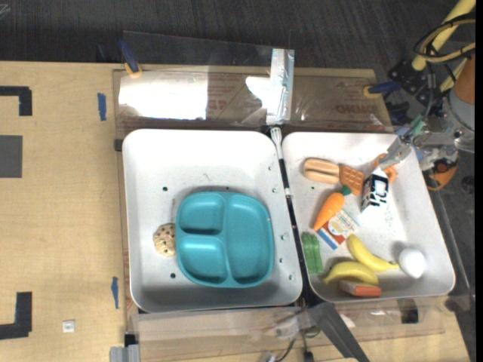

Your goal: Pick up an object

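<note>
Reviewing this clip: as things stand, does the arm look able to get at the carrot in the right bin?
Probably yes. The carrot lies open from above in the right bin, with the gripper close by, up and to its right. The small carton touching its lower end could crowd a grasp.

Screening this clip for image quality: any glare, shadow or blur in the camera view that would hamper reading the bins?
Camera view: strong glare on the clear sheet behind the bins; the left bin is evenly lit, with soft shadow under the teal tray; the pincer at the right bin is slightly soft, its state unreadable; the small items' edges look a bit fuzzy.
</note>
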Robot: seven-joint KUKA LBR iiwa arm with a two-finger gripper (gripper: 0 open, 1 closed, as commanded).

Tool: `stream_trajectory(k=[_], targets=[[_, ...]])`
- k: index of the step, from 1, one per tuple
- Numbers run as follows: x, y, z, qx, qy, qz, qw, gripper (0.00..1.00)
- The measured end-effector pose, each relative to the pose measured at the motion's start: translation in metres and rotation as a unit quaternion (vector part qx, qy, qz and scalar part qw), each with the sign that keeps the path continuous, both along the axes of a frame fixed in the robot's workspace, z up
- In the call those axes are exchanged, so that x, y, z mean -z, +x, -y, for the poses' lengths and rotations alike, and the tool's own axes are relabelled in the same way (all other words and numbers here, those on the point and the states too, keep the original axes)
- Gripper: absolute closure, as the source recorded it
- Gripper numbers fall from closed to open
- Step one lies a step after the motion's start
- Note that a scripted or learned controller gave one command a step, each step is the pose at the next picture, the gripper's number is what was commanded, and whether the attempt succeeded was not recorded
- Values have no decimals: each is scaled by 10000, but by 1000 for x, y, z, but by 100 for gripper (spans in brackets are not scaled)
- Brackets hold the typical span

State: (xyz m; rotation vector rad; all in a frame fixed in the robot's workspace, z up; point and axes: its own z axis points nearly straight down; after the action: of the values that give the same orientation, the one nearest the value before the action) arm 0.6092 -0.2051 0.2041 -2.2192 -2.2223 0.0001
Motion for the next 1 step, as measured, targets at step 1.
stream_trajectory(k=[1], targets=[[101, 9, 3, -233, 4, 86, 9997, 0]])
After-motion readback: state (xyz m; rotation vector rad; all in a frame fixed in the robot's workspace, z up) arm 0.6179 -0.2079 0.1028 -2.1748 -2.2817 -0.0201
